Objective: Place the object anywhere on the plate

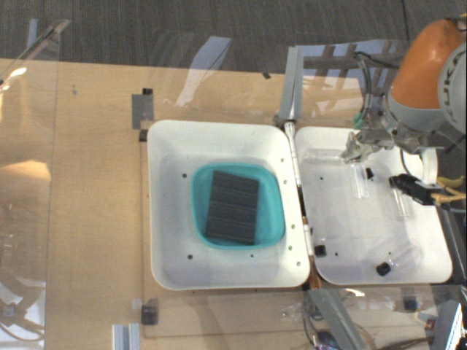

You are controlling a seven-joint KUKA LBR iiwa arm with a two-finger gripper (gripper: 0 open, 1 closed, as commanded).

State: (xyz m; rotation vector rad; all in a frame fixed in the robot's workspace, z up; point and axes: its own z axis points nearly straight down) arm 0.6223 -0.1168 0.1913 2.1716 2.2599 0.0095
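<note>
Two white bins point(168, 268), no readable writing | dark ribbed block point(233, 207) lies on teal plate point(273, 217), centre-left | gripper point(359, 149) upper right, finger state unclear, nothing seen held

Two white bins point(168, 268) — one teal plate point(201, 195), one dark ridged block point(233, 207) — and one arm point(430, 71).

left bin point(168, 195) — plate point(273, 217) and dark block point(233, 208) mid-floor | right bin point(350, 254) floor — mostly open

The grey arm point(438, 93), orange-banded above the wrist, is reaching in over the right bin's far right corner, its gripper point(359, 148) hanging low.
</note>
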